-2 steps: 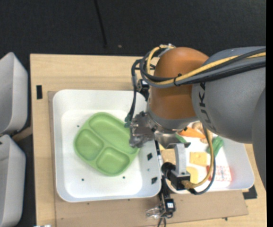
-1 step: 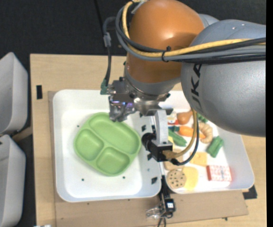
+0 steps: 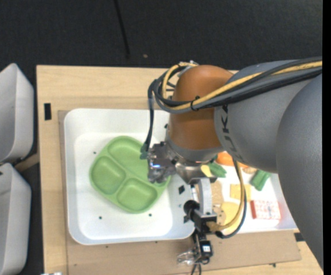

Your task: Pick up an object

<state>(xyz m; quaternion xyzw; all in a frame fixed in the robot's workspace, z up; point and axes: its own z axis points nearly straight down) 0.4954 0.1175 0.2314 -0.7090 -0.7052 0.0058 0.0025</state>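
A light green divided plate (image 3: 119,173) lies flat in the left white bin (image 3: 74,171). My gripper (image 3: 157,168) hangs below the orange wrist band (image 3: 197,107), right at the plate's right rim. The wrist hides that edge of the plate, and I cannot make out whether the gripper touches it. Small objects lie in the right bin, partly covered by the arm: an orange piece (image 3: 225,159), a yellow piece (image 3: 216,169), a green block (image 3: 260,179) and a red and white card (image 3: 266,209).
The grey arm (image 3: 280,125) covers most of the right bin. Cables loop around the wrist and hang down to the bench's front edge (image 3: 197,251). White housings (image 3: 5,119) stand left of the bench.
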